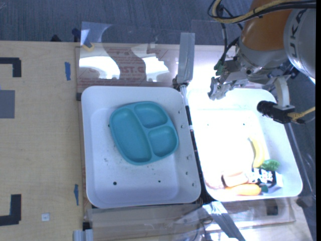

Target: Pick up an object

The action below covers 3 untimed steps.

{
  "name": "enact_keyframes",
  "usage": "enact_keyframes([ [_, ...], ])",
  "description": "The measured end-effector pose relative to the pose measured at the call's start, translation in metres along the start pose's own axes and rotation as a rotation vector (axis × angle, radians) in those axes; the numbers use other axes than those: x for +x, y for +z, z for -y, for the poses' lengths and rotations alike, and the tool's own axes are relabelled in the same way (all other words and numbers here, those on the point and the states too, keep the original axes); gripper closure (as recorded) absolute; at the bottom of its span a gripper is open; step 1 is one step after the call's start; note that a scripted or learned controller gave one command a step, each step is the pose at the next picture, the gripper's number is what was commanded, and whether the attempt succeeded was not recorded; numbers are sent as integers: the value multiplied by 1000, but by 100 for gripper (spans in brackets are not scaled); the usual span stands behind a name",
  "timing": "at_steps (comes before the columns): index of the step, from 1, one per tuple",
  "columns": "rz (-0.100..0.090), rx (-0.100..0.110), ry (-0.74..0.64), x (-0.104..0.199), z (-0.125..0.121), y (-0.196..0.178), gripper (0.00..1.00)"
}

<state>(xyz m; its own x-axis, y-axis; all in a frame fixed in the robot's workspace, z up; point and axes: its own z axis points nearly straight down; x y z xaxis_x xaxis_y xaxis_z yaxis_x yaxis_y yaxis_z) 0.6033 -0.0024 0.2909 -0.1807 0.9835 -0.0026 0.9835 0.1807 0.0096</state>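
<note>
Lying in the near right corner of the right bin (pixel 220 134), a small cluster of toy food items makes up the things to be picked: a yellow banana (pixel 257 152) lies lengthwise closest to the bin's middle, a green leafy piece (pixel 271 164) sits just beside its lower end, an orange carrot-like piece (pixel 244 189) lies along the bin's near wall, a pale pinkish flat piece (pixel 231 178) rests just above it, and a small black and white item (pixel 265 177) sits between the carrot and the green piece, touching or nearly touching both. None of these is between the gripper's fingers. The gripper (pixel 215 92) hangs at the far left part of the right bin, well apart from the cluster, with its dark fingers pointing down toward the bin's bright floor; they look slightly parted with nothing between them, though glare makes this hard to judge. Above it the arm's grey wrist and orange band (pixel 273 9) come in from the upper right, with yellow and black cables looping around them. The left bin (pixel 95 134) holds a teal divided plate (pixel 144 132) with three compartments, lying flat near the bin's middle. Between the two bins runs a dark divider, and both stand on a tan bench (pixel 35 159) with black corner marks and bits of blue tape.
</note>
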Motion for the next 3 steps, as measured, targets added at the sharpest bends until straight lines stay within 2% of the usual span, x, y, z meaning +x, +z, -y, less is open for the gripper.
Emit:
enact_keyframes([
  [1, -3, 4, 14, 55, -10, -23, 100],
  [2, -4, 12, -185, 48, 38, 14, 100],
  [3, -2, 4, -214, 56, 43, -15, 100],
])
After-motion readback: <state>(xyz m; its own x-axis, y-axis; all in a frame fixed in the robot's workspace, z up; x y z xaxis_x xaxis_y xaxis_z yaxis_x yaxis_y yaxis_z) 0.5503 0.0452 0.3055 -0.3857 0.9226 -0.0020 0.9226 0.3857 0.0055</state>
